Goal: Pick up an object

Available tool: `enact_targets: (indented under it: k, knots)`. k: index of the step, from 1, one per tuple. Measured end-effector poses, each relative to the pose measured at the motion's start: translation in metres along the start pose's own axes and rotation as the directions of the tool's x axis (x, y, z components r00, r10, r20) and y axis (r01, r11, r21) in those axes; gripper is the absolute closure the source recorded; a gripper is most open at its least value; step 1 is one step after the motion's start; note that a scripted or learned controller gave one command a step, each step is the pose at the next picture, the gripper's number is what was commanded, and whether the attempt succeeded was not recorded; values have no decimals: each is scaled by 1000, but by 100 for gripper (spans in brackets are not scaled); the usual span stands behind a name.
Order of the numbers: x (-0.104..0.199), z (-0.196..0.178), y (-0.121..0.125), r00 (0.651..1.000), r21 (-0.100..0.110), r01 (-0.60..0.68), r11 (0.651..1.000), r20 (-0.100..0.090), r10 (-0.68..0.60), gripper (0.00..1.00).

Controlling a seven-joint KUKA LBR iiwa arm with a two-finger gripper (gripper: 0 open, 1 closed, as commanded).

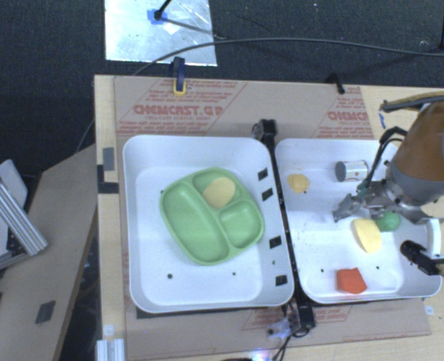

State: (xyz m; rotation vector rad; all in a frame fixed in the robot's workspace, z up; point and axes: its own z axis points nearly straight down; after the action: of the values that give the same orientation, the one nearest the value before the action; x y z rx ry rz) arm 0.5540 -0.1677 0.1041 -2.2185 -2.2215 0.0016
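In the right bin (315, 277) lie a pale yellow piece (369, 236), a small green ball (389, 220), an orange block (351, 280), a grey metal cylinder (349, 171) and a small yellow bit (298, 182). My gripper (351, 204) hangs low over the middle of this bin, just above and left of the pale yellow piece and the green ball. The arm's wrist covers part of the green ball. I see nothing held in the gripper.
The left bin (143, 201) holds a green divided plate (206, 220) with a yellow item (220, 192) in its upper compartment. A black divider (276, 201) runs between the bins. The arm's orange band (428, 149) fills the right side.
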Motion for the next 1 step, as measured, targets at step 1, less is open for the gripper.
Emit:
enact_targets:
  k: [1]
  knots:
    - [0, 20, 1, 1000, -3, -1, 1000, 1, 1, 0]
